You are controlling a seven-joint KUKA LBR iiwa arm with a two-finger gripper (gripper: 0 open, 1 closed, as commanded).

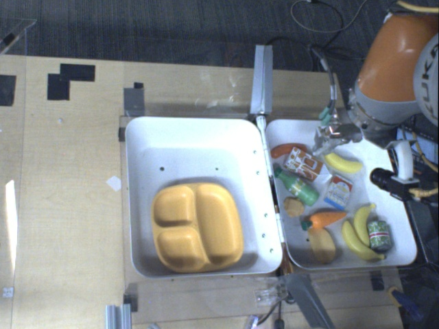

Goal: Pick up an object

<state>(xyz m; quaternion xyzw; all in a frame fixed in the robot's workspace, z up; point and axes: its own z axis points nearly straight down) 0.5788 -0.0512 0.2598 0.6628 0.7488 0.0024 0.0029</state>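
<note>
From above, my gripper (336,132) hangs over the far part of the right bin (405,252), beside the small banana (343,163) and juice box (302,162); nothing is lifted yet, and its state I cannot tell.

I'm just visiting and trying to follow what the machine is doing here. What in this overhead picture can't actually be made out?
- Gripper: small and partly blurred above the right bin; whether its fingers are open or shut cannot be told.
- Arm: cut off by the right edge.
- Small can: label too small to read.
- Cartons: print too small to read.
- Brown lump under the carrot: too blurred to identify.
</note>
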